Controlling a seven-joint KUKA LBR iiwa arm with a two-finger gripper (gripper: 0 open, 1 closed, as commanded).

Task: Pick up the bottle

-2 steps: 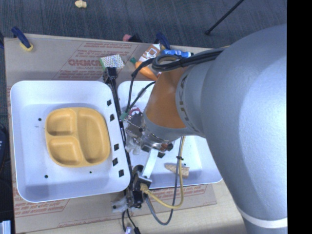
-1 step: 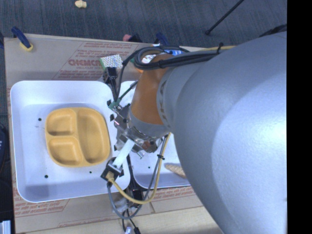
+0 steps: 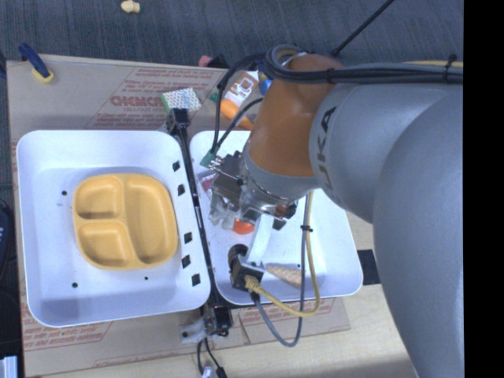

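**Big arm reaches into the right bin**

The grey and orange arm (image 3: 315,140) comes in from the right and covers most of the right bin (image 3: 342,270). The gripper (image 3: 236,203) hangs low over this bin, close to a small red thing (image 3: 244,227). I cannot tell how the gripper is set. The orange bottle (image 3: 239,94) with a white label lies at the far edge of the right bin, partly behind the arm. A yellow tray (image 3: 124,219) with three parts sits in the left bin (image 3: 47,290)
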